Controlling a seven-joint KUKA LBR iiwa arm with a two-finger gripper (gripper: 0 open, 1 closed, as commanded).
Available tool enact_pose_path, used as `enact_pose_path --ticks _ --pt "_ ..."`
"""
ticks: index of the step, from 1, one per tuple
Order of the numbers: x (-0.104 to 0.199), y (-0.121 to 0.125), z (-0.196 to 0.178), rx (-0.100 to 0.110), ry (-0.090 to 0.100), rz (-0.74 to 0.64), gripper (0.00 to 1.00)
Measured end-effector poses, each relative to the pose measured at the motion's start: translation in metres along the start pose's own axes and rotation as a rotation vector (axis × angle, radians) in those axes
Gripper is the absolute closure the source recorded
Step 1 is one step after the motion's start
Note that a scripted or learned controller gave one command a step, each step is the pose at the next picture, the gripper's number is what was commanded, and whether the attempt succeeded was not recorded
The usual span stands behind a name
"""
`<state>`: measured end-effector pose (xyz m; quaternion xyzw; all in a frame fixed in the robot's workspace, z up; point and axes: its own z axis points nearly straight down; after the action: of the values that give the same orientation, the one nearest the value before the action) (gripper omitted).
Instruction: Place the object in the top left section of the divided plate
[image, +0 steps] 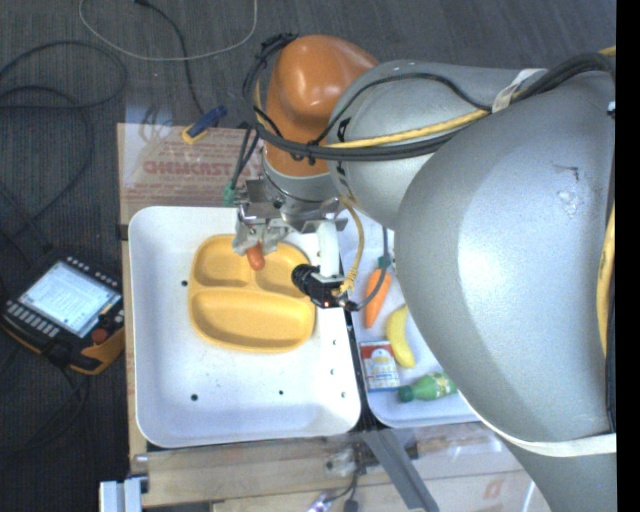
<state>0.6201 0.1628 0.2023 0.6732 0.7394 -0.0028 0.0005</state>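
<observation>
Reaching in from the right, the grey arm (480, 200) with its orange band (310, 85) hung over the left white bin (160, 400), and its tool (256, 243) sat low above the yellow divided plate (250, 300). Between the tool's fingers showed a small orange-red object (256, 258), gripped at the tips, so the tool was closed on it. That object hovered over the upper part of the plate, near the ridge between the top left section (218, 262) and the top right section (285, 262); whether it touched the plate surface could not be told from this angle. The plate lay in the upper middle of the left bin, its large lower section (250, 318) facing the near edge of the desk. A black fitting (315, 285) on the arm's wrist overlapped the plate's right rim.

In the right bin (375, 405), partly hidden beneath the arm, lay an orange carrot (376, 292), a yellow banana (399, 338) just below it, a small red and white carton (380, 366) beside the banana, and a green item (425, 388) near the bin's lower rim. Left of the desk, on the dark floor (60, 120), rested a handheld control pendant (65, 310) with a lit screen. A cardboard sheet with red lettering (180, 165) lay behind the left bin, with a blue and yellow clip (202, 123) at its top edge.
</observation>
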Motion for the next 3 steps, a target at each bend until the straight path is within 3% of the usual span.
enact_pose_path --ticks 1,2,3 --pt "0.000 0.000 0.000 -0.001 -0.001 0.000 0.00" --pt "0.071 -0.050 0.092 0.003 0.003 -0.055 0.00" --pt "0.067 -0.072 0.109 -0.023 0.002 -0.318 0.00"
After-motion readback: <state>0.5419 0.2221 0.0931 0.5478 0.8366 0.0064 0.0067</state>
